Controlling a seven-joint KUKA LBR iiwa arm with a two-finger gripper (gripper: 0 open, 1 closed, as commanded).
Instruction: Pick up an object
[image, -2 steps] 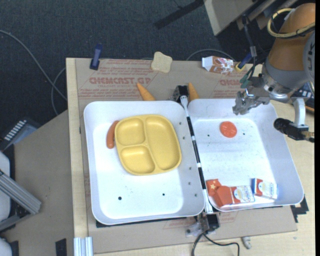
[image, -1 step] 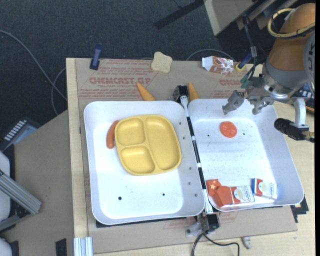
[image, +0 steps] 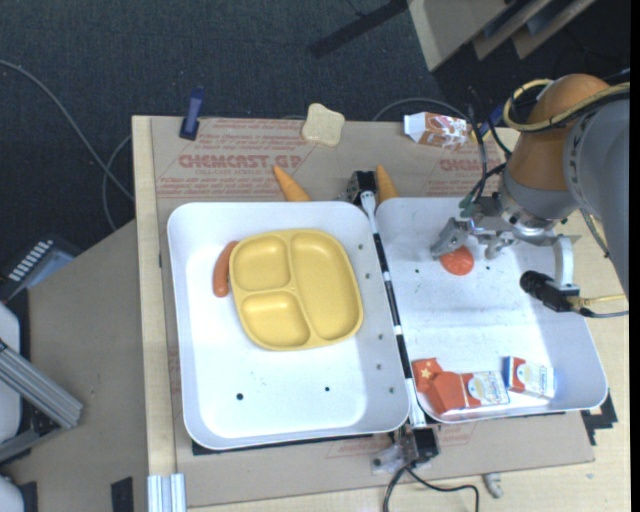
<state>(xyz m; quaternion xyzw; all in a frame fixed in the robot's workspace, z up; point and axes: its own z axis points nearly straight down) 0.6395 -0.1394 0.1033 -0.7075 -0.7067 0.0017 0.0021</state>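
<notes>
— Hovering over the right bin (image: 560, 340), I am at the approach step: my gripper (image: 470, 238) hangs just above the small red-orange ball (image: 459, 262), nothing lifted yet.

— Where does the ball lie against your jaws?

— Just below them and slightly toward the near rim, on the bin floor, seemingly not between them. My jaws look spread wide, holding nothing.

— And next?

— I judge I must shift a touch nearer, drop straight down, straddle the ball, then close gently; it may roll.

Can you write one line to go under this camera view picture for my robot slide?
The robot's tool hangs just above a small orange ball in the right bin.
</notes>
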